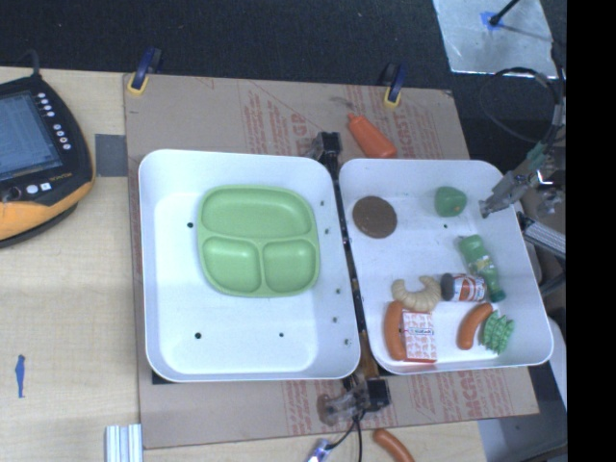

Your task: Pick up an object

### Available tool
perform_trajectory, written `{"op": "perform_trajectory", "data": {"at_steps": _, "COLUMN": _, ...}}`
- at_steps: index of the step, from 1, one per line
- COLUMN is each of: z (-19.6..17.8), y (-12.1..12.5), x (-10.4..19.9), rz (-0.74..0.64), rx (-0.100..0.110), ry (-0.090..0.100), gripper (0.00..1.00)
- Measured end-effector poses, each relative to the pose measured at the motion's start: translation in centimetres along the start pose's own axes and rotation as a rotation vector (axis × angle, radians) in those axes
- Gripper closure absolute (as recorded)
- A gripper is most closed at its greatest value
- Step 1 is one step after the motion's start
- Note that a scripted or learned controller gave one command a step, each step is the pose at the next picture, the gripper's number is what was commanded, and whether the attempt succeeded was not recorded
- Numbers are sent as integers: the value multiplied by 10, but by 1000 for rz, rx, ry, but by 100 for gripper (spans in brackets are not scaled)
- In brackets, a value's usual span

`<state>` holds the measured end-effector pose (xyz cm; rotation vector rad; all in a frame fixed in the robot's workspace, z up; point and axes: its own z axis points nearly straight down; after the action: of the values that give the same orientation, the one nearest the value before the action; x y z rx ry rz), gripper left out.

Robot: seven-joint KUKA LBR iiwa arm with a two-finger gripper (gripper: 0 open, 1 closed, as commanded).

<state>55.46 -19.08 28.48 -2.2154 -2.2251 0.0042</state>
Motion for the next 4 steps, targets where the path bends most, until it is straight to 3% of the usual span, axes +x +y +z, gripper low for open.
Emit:
{"op": "perform_trajectory", "data": {"at_steps": 1, "z": 89, "y": 12, "x": 27, "rz": -2, "rx": 2, "ry": -1, "gripper": 0}}
{"op": "perform_trajectory", "data": {"at_steps": 2, "z": 124, "y": 100, "x": -21, "rz": 0, "rx": 0, "ry": 1, "gripper": 0}}
{"op": "perform_trajectory", "data": {"at_steps": 3, "z": 192, "y": 1, "x": -21, "rz": -1, "rx": 2, "ry": 0, "gripper": 0}}
{"op": "perform_trajectory", "data": {"at_steps": 4, "z": 182, "y": 1, "x": -22, "rz": -6, "rx": 3, "ry": -2, "gripper": 100}}
